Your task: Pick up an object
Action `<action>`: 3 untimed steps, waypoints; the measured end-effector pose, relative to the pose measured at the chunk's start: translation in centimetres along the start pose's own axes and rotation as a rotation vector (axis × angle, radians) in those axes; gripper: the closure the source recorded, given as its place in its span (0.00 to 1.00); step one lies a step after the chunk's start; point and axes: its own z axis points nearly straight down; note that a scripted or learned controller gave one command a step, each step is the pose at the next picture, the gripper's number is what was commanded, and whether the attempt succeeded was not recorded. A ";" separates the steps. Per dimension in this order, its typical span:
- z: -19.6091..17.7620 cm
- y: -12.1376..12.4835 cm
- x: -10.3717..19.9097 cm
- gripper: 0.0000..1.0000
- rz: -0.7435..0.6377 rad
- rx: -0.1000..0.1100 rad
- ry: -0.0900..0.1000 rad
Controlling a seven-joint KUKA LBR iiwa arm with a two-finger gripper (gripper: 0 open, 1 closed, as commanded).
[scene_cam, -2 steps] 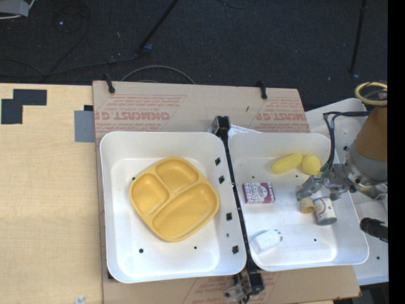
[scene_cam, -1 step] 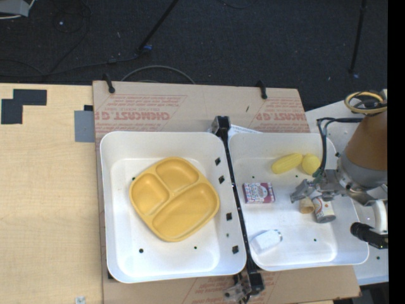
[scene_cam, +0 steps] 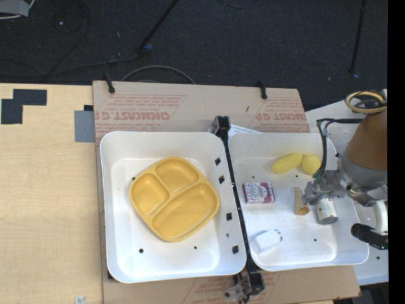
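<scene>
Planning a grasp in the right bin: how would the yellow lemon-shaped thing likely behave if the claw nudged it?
The yellow lemon-shaped thing looks rounded and smooth, so it would probably roll rather than slide. It lies beside a smaller yellow ball, which it might bump. Its glossy plastic look suggests it is light and hollow, though that is unsure.

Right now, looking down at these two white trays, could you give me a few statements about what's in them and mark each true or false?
1. The yellow divided plate lies in the left bin. True.
2. The yellow banana-like toy is on that plate. False: it lies in the right bin.
3. The small pink box is in the right bin. True.
4. The gripper hangs over the left bin. False: it is over the right bin's right side.
</scene>
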 end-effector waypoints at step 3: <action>-16.6 0.1 -0.2 1.00 -0.003 0.002 -0.002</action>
